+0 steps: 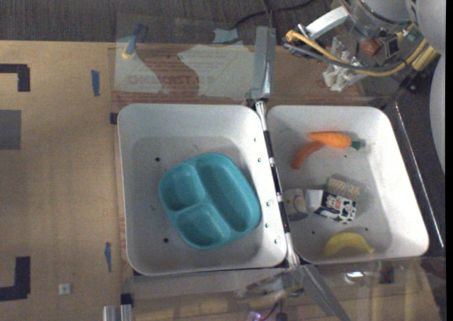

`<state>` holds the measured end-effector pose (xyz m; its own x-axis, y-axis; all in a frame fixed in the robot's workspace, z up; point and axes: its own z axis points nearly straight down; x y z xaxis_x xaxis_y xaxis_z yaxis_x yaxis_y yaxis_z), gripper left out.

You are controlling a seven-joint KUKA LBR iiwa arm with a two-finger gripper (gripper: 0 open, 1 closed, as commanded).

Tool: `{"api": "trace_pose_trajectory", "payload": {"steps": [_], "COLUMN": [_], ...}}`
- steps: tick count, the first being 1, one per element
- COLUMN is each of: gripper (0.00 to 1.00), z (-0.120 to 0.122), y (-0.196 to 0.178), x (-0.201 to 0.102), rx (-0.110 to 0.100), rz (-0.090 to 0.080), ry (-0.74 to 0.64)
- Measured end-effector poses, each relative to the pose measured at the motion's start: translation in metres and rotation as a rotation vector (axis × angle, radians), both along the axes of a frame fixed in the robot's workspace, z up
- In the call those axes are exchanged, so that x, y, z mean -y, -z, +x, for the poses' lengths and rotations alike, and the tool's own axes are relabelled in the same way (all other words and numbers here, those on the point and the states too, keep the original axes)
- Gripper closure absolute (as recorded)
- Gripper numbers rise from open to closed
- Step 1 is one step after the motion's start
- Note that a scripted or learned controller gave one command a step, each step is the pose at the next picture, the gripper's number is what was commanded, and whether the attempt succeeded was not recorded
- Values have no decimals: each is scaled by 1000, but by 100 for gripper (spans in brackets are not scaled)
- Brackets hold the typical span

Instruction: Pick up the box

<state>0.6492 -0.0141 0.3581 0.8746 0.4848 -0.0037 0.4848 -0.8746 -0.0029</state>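
The box (339,199) is small, with a dark and white printed pattern. It lies slightly tilted in the lower middle of the right bin (403,171). My gripper (342,74) hangs beyond the far rim of that bin, at the top right of the camera view, well apart from the box. Yellow and white cables run around the wrist. Nothing is seen in the gripper.
The right bin also holds an orange carrot (331,141), an orange curved piece (305,154), a small white item (297,201) just left of the box and a yellow banana (347,244) in front of it. A teal divided plate (207,200) lies in the left bin (141,143).
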Motion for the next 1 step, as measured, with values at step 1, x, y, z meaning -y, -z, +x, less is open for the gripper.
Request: {"api": "trace_pose_trajectory", "payload": {"steps": [1], "gripper": [100], "z": [-14], "y": [-7], "x": [57], "rx": [1], "rz": [0], "ry": [-70]}}
